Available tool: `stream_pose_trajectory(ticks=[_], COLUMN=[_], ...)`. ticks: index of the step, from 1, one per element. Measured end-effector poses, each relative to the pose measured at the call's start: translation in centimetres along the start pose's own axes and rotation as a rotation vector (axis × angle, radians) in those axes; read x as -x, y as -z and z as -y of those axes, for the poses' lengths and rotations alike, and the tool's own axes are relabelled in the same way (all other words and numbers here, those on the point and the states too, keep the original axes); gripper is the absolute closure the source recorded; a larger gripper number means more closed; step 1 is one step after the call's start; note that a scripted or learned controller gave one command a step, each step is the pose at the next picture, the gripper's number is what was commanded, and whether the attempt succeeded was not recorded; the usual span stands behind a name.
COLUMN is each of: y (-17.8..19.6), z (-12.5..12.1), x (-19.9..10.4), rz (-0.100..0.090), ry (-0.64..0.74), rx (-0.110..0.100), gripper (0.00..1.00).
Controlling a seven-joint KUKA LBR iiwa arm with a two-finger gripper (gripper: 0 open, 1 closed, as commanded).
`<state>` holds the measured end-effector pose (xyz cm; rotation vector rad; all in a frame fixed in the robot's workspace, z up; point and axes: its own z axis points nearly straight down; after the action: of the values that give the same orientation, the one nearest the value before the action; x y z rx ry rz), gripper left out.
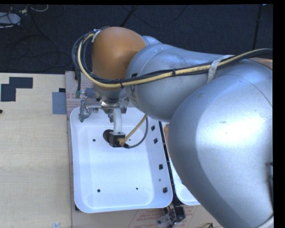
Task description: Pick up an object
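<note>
The tool (99, 111) hangs over the left bin (111, 178), apart or together I cannot tell; any object's heft and hold-point are hidden.

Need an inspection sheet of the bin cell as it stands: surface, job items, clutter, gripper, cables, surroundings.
surface: left bin white, a few small dark spots on its floor; right bin mostly hidden under the arm.
job's things: nothing seen.
clutter: nothing seen.
grippers: gripper hangs over the left bin's far end.
cables: yellow cable runs along the arm; dark cables lie on the floor behind.
surroundings: pale bench at left, with dark patches.
</note>
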<state>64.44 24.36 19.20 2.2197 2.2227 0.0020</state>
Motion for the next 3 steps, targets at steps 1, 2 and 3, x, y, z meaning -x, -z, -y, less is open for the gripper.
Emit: stream_pose_trajectory(ticks=[1, 2, 3], y=[-11.0, -10.5, -1.1], z=[0.2, 0.2, -0.1], x=[0.1, 2.2, -0.1], rz=[0.006, 0.003, -0.002], ry=[-0.002, -0.003, 0.001], rx=[-0.007, -0.007, 0.003], gripper=[0.00, 0.00, 0.00])
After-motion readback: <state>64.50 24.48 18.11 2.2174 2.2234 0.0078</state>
